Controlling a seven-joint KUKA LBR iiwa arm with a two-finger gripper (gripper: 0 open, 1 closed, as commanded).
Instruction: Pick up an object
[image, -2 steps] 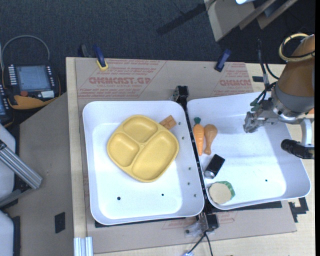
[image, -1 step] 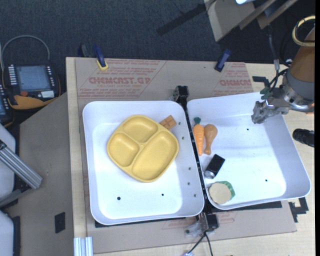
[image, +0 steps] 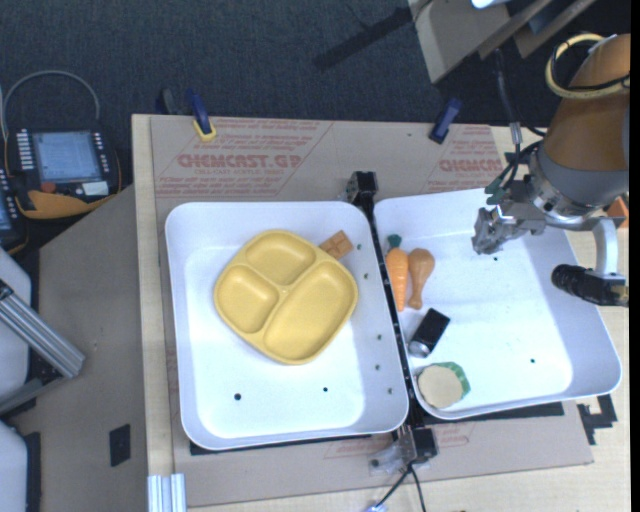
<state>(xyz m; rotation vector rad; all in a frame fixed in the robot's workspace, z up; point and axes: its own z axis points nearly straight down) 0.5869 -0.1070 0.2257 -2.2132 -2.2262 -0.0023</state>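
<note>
We look down on a bench with two shallow white bins side by side. In the left bin (image: 200, 380) lies a yellow divided plate (image: 286, 295) with three compartments, tilted a little, and a small brown block (image: 336, 244) touches its far right edge. Moving right past the divider, the right bin (image: 560, 360) holds four small things along its left wall: a toy carrot (image: 398, 275) and a tan drumstick-shaped toy (image: 420, 270) lying just beside each other, then nearer to us a small black block (image: 430, 331), and nearest a round tan disc with a green rim (image: 442, 384). Farther right, over the far part of this bin, hangs the gripper (image: 489, 236), well apart from all of these; nothing sits between its fingers, and we cannot tell how wide they stand. We judge the carrot and drumstick to be light, stiff plastic, smooth and likely to slip, so a hold across the narrow middle suits them. The plate looks too broad to span except at its rim.
</note>
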